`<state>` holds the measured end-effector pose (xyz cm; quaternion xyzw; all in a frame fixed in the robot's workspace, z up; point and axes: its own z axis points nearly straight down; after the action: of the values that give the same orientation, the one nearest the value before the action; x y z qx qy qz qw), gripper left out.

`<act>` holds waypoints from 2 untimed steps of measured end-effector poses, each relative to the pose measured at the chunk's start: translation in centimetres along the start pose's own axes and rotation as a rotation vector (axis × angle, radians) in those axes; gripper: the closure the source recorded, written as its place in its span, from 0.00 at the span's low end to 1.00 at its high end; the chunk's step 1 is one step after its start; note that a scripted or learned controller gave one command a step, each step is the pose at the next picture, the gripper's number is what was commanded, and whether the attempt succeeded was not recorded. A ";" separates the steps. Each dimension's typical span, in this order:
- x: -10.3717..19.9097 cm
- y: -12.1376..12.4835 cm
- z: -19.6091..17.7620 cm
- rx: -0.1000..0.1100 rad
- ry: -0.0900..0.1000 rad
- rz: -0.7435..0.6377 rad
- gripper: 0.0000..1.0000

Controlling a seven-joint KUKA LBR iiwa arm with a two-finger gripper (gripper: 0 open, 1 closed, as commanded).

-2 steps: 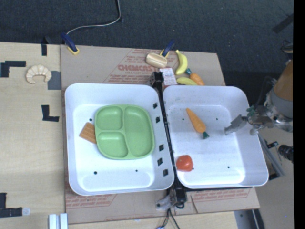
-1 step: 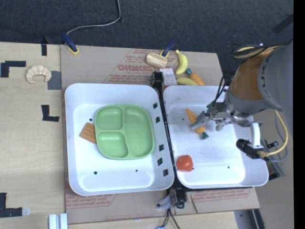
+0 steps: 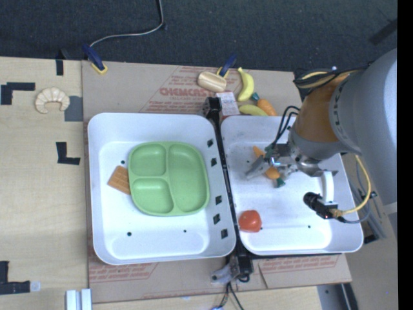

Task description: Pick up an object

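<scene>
My gripper [image 3: 263, 165] is low over the middle of the right bin [image 3: 290, 234], under the grey arm with its orange band [image 3: 317, 118]. A small orange piece [image 3: 258, 151] lies just above and left of the gripper, touching or nearly touching it. A small green piece [image 3: 279, 183] sits just below the gripper. A red round object [image 3: 250, 221] lies near the bin's front left corner, well apart from the gripper. The arm hides whatever lies directly under the wrist.
The left bin [image 3: 110, 231] holds a green divided plate [image 3: 169, 178] with a brown flat piece [image 3: 119, 179] tucked at its left. Behind the bins lie a bread roll [image 3: 211, 81], a banana [image 3: 245, 84], a carrot [image 3: 264, 106] and a small box [image 3: 226, 102]. A croissant [image 3: 51, 100] rests far left.
</scene>
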<state>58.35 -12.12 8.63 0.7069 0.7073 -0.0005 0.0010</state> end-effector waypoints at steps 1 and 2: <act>1.5 5.2 0.0 -0.004 0.001 -0.002 0.00; 1.5 5.2 -1.0 -0.003 -0.002 -0.003 1.00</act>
<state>63.52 -10.66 9.65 0.7059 0.7083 0.0001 0.0028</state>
